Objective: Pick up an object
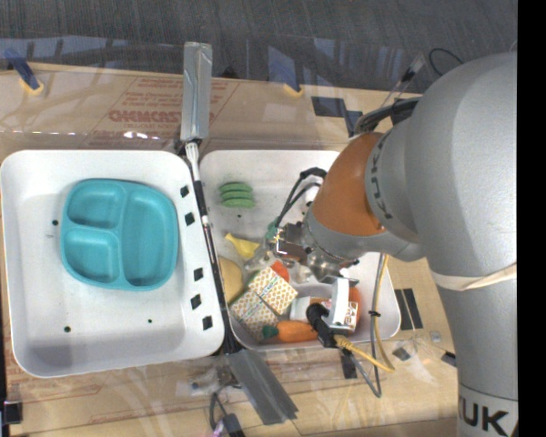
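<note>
- I see a teal divided plate (120, 233) lying in the left bin (36, 335).
- In the right bin (282, 167), a patterned box (266, 297) lies just left of the gripper (320, 291).
- Whether it grips anything, I cannot tell.

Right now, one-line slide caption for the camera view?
Grey KUKA arm's gripper low over cluttered right white bin; teal divided plastic plate in left white bin.

— How's the light?
— Bright and even from overhead — soft shadows inside the white bins (36, 244), mild glare on the clear sheet (118, 107) behind them.
— Sharpness?
— Slightly soft and grainy, more so toward the edges.
</note>
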Motion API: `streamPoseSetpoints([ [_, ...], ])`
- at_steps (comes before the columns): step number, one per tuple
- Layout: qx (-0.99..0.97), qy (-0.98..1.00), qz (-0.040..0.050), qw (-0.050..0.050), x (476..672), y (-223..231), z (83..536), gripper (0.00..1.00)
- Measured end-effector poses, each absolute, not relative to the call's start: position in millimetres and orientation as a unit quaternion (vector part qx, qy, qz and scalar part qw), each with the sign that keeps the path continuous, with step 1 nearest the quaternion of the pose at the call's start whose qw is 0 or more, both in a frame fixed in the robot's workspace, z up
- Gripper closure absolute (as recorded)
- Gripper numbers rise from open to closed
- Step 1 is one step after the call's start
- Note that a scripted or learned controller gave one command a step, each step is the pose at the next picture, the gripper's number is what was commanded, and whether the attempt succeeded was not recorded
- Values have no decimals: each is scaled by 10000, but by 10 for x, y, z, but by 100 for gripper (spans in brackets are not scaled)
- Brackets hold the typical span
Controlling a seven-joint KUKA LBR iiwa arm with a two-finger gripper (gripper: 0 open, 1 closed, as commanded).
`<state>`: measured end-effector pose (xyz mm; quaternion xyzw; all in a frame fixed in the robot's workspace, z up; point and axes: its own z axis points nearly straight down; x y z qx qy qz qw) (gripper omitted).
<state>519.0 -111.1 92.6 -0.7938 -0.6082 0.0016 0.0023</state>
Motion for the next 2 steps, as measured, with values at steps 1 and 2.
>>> streamPoseSetpoints([
  [1, -8294, -5587, 15, 15, 5574, -1233, 911, 0],
  [2, -7329, -6803, 5, 20, 5043, -1435, 912, 0],
])
